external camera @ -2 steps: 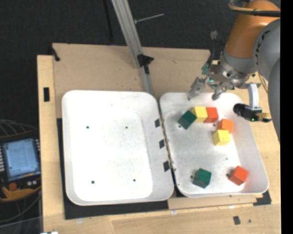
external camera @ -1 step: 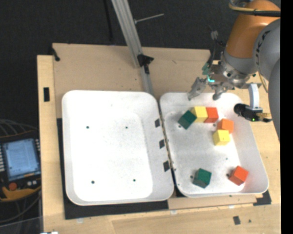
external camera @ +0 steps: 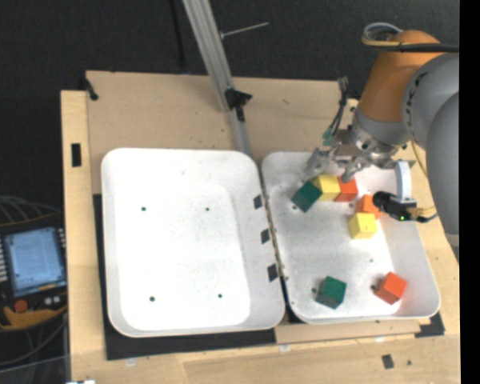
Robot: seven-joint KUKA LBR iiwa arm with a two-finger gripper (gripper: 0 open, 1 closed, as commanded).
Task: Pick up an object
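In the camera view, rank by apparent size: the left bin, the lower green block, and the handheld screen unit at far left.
Largest to smallest:
1. left bin
2. handheld screen unit
3. lower green block
Each gap is plain.

A light wooden bench [external camera: 168,118] lies on a dark floor and serves as the landmark here. A slanted grey metal pole [external camera: 212,50] rises from the bench's far middle towards the top of the view, with a small black clamp [external camera: 238,99] on it above the bench's far edge. Beyond the bench's left edge sits a handheld control pendant [external camera: 28,266] with a lit bluish screen and trailing cables.
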